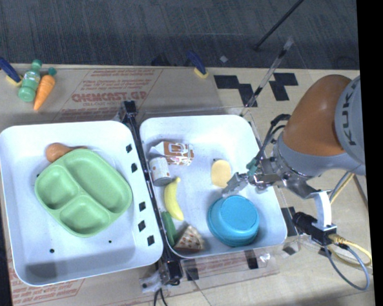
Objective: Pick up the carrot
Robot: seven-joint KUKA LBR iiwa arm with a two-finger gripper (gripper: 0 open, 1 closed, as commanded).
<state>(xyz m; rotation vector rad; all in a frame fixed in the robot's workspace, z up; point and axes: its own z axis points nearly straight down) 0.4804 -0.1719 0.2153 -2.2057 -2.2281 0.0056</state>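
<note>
An orange carrot (pixel 43 91) with a green top lies on the cardboard beyond the left bin's far left corner, next to a green toy bottle (pixel 28 85). A second orange, carrot-like piece (pixel 57 151) peeks out from behind the green divided plate (pixel 82 191) in the left bin, mostly hidden by the plate. My gripper (pixel 240 182) hangs over the right bin, just above the blue bowl (pixel 234 219) and to the right of a yellow lemon-like piece (pixel 220 172). It is far from both orange pieces.
The right bin (pixel 196 126) also holds a banana (pixel 173 199), a small can (pixel 159 170), a brown-and-white packet (pixel 176 152), a dark green vegetable (pixel 168 227) and a pizza slice (pixel 189 239). The arm's orange band (pixel 316 125) sits above the bin's right edge.
</note>
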